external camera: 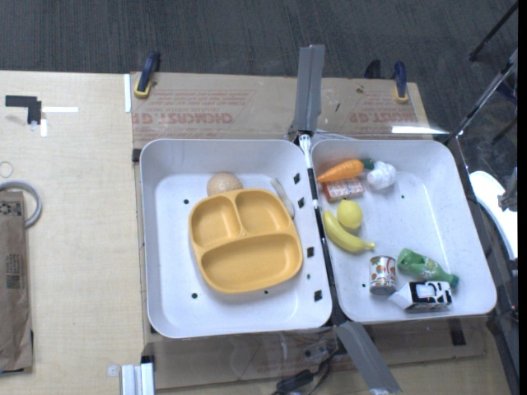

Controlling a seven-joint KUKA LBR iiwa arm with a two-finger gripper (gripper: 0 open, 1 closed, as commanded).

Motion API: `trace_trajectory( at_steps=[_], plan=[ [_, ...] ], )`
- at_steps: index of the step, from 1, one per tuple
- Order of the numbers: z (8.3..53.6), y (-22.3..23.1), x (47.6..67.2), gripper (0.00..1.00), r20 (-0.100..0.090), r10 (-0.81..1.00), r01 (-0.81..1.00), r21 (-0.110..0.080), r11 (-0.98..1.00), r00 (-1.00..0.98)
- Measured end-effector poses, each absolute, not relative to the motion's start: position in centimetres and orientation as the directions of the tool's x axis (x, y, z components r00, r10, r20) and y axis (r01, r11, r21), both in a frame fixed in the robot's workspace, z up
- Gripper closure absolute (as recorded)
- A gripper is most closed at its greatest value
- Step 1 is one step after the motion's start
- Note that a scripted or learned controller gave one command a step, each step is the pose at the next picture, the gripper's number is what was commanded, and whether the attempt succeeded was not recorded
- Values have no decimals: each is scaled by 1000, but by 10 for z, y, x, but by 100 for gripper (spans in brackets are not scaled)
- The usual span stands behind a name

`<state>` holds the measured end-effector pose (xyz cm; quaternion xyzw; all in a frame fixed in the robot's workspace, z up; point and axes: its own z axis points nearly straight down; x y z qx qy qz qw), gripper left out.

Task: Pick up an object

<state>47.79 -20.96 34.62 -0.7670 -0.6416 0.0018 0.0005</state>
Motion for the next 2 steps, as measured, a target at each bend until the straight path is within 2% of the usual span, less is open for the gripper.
trace_trajectory(
  at_steps=[1,2],
  plan=[
    [273,-194,478,100,-1,988,988,-3,-154,154],
    [256,-137,477,100,-1,986,986,-5,-165,165]
  ],
)
